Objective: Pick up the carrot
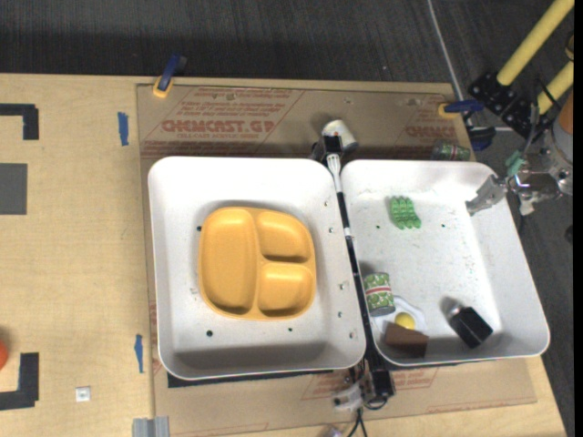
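Observation:
My gripper (pixel 510 188) hangs over the far right rim of the right bin (pixel 510 271), high above its floor, with nothing seen in it. Inside that bin lie a green ridged piece (pixel 404 212) near the back, a small green-labelled can (pixel 378 291) by the left wall, a yellow round piece (pixel 405 319), a brown block (pixel 405 338) and a black block (pixel 469 325) along the front. A small orange shape (pixel 3 354) sits at the bench's far left edge, cut off by the frame.
The left bin (pixel 173 244) holds a yellow divided plate (pixel 257 262). A black divider clip (pixel 339 167) joins the two bins. Yellow-padded stand legs and clamps (pixel 510 71) crowd the back right corner.

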Motion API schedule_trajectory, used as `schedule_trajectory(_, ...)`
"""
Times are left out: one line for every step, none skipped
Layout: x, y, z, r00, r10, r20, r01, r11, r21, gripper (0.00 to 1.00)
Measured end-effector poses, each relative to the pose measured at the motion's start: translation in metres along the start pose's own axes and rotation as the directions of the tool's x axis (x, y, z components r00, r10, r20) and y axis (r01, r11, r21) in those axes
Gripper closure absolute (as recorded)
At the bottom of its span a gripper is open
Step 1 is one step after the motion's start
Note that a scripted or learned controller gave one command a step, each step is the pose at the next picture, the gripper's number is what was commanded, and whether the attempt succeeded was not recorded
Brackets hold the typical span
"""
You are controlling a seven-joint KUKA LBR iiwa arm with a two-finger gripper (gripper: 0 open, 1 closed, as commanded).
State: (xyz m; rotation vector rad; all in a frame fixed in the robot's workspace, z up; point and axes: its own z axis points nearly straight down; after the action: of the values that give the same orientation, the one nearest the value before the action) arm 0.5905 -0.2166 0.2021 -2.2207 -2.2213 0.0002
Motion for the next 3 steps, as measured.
schedule_trajectory(0.037,-0.043,0.049,1.000,0.028,0.000,-0.028,1.000,0.001,0.00)
schedule_trajectory(0.076,-0.065,0.117,0.939,0.344,-0.001,-0.344,0.939,0.001,0.00)
schedule_trajectory(0.124,-0.105,0.101,0.896,0.444,0.000,-0.444,0.896,0.003,0.00)
